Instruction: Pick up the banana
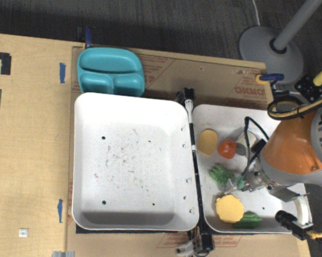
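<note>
The banana is seen in the right bin, near its front wall. It appears as a short, bright yellow lump with a flattish top, and its full curve cannot be made out. A green thing lies touching its right side. A paler yellow thing and a red thing are found further back, and a second green piece lies between. The gripper is placed low over the bin, just behind the banana. Whether it is open or closed cannot be told. The left bin stands alongside.
</note>
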Tool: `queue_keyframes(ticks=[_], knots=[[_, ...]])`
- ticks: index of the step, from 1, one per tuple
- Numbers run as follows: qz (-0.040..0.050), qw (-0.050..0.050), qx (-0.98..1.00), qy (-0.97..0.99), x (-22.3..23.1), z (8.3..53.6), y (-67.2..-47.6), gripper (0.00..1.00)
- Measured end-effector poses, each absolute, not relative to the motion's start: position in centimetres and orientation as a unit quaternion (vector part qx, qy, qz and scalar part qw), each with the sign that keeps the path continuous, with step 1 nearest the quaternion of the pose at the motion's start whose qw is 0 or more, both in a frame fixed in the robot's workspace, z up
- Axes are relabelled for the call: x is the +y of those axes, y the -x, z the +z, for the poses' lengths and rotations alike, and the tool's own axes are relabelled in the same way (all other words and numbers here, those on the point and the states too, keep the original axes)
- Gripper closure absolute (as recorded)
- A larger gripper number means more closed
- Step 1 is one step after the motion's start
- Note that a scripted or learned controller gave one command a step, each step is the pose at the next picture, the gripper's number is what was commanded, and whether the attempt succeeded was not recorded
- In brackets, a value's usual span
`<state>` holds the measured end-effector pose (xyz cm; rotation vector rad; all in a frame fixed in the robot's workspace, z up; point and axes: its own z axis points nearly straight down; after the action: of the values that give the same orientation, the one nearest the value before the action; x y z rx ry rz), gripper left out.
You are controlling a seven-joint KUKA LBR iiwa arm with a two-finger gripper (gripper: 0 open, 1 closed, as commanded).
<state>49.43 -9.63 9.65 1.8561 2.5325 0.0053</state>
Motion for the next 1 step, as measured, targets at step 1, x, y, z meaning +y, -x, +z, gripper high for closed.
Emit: queue_keyframes(ticks=[1], knots=[[0.0023,0.003,0.806,-0.591,-9.62,10.63,-49.51,1.0]])
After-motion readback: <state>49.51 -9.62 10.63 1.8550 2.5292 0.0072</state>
